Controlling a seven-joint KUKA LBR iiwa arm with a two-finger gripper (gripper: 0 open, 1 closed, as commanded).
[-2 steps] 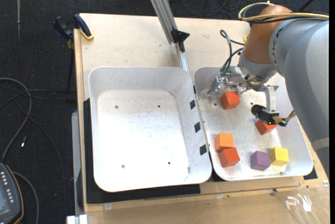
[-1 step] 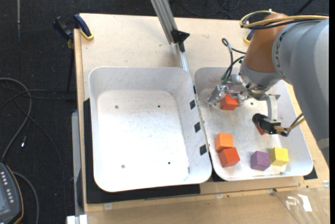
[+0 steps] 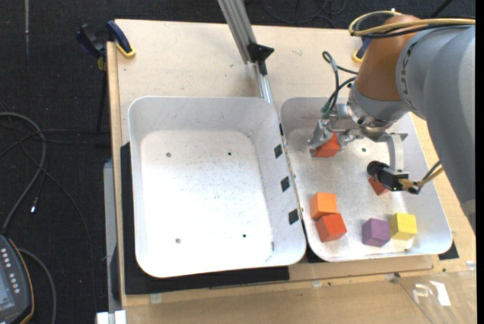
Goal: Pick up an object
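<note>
My gripper (image 3: 327, 138) hangs over the back left part of the right bin (image 3: 427, 203), at the end of the grey arm with its orange band. An orange-red block (image 3: 328, 148) lies right under the gripper's tip, its upper side covered by it. I cannot tell whether the block is held or touched. Another red block (image 3: 376, 185) sits further right, partly behind a black part of the arm's tooling. Along the bin's front lie an orange block (image 3: 325, 203), a red block (image 3: 331, 227), a purple block (image 3: 375, 232) and a yellow block (image 3: 403, 225).
The left bin (image 3: 144, 163) stands beside the right one, and their rims meet at a black-marked divider (image 3: 286, 171). A slanted metal pole (image 3: 234, 4) rises from behind the bins. Cables run along the wrist. A clamp (image 3: 113, 36) grips the bench's far left corner.
</note>
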